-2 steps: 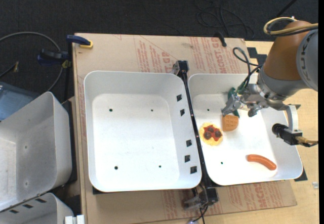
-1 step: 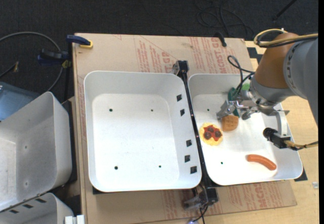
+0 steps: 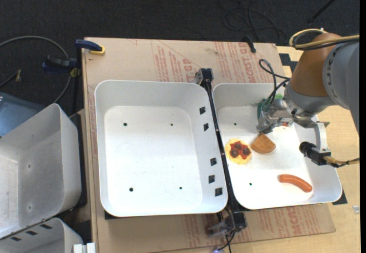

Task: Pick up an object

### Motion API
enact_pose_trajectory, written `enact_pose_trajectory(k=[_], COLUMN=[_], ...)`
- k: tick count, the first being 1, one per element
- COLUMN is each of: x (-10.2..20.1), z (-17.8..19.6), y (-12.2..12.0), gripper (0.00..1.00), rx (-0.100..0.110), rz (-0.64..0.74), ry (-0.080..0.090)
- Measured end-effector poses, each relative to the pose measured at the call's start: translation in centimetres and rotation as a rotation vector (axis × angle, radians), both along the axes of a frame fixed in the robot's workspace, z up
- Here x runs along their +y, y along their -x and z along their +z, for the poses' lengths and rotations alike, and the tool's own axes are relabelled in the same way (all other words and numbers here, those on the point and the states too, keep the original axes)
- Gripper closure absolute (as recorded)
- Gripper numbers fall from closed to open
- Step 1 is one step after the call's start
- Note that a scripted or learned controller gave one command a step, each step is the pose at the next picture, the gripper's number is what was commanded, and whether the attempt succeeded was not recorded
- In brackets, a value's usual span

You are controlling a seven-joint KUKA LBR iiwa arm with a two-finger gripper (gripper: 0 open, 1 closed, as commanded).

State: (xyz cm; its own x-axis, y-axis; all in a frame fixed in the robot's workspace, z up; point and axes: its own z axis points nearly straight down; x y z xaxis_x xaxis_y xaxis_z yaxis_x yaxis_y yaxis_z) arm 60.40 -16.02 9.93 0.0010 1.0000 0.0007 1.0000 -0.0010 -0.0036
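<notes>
Three toy foods lie in the right bin [image 3: 240, 103]. A round yellow tart with dark red berries [image 3: 239, 151] rests near the bin's left wall. A brown bun-shaped piece [image 3: 263, 144] lies just right of it. An orange sausage [image 3: 295, 183] lies toward the front right corner. My gripper [image 3: 265, 125] hangs low over the bin, directly behind the brown piece and almost touching its far edge. The arm's grey body and orange band [image 3: 311, 72] come in from the right.
The left bin [image 3: 108, 97] stands beside the right one, with a black divider strip [image 3: 214, 137] between them. Both sit on a cardboard sheet [image 3: 171, 57]. A grey tub [image 3: 34, 160] stands at the far left. Cables lie on the dark floor behind.
</notes>
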Motion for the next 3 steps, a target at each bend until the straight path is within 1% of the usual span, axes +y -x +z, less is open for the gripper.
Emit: enact_pose_trajectory(k=[1,2,3], x=[0.0,-3.8,-6.5], z=[0.0,0.7,14.0], y=[0.0,-1.5,2.9], gripper=[0.00,0.00,0.00], rx=[0.000,-0.005,-0.013], rz=[0.000,-0.002,-0.003], ry=[0.000,0.003,0.007])
